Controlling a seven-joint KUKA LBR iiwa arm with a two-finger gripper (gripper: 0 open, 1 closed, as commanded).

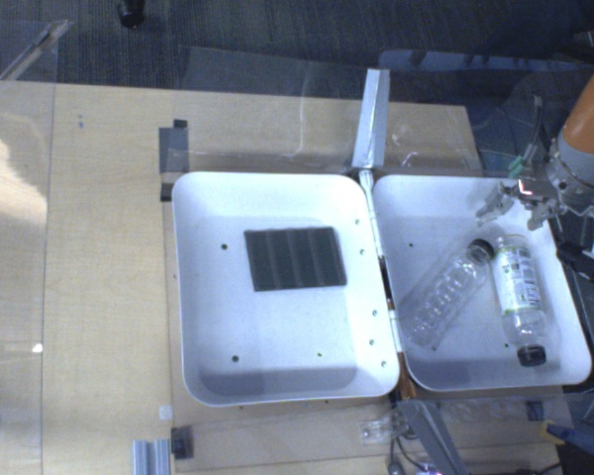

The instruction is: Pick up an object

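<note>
I cannot tell the tool's [552,198] state. The labelled bottle [520,290] lies just below it; descend across its middle, avoiding the clear bottle [445,295] beside.

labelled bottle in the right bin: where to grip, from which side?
Grip the labelled bottle at mid-body across the label, coming straight down from above. It lies flat, its length running toward the camera, black cap nearest. The clear bottle lies close on its left, so the neck end is crowded.
</note>
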